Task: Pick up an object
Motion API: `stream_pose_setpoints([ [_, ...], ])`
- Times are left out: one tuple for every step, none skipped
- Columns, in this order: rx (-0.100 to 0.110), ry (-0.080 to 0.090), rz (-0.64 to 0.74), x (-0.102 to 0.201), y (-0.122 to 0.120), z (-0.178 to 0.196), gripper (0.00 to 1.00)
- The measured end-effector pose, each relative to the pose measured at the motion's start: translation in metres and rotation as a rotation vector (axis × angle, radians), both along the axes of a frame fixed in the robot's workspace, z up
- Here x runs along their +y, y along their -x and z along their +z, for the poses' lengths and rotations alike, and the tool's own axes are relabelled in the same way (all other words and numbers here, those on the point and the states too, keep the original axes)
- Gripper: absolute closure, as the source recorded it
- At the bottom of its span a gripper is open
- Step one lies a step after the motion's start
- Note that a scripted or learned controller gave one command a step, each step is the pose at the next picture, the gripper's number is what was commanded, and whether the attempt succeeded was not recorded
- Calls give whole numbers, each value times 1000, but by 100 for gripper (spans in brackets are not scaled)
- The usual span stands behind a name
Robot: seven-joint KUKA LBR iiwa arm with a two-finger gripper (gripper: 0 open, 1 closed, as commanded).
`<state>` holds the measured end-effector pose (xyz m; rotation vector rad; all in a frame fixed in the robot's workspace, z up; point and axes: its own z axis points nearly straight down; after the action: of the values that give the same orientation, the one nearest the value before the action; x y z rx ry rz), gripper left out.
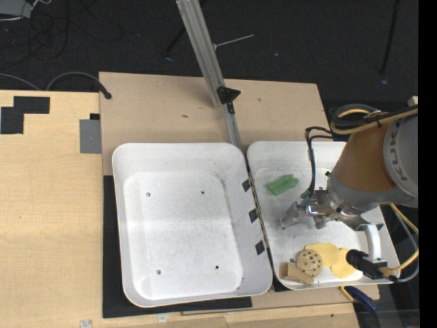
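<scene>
The right bin (pixel 273 157) holds a green block (pixel 281 184) near its middle, a round brown perforated piece (pixel 308 262) at its front edge and a flat yellow piece (pixel 332 258) beside that. My gripper (pixel 292 217) hangs low over the right bin's middle, just below the green block and above the brown piece. Its metal fingers point left. I see nothing between them, and whether they are open or shut is unclear from this angle.
The left bin (pixel 130 166) is white with a few small dark dots on its floor. A metal rail (pixel 205 53) slants down from the back to the divider between the bins. The arm's grey and orange body (pixel 372 166) covers the right bin's right side.
</scene>
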<state>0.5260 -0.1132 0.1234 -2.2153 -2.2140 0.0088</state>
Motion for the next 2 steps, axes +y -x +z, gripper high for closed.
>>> stream_pose_setpoints([
  [-9,2,-1,0,0,-32,0],
  [-9,1,-8,-1,0,-21,100],
])
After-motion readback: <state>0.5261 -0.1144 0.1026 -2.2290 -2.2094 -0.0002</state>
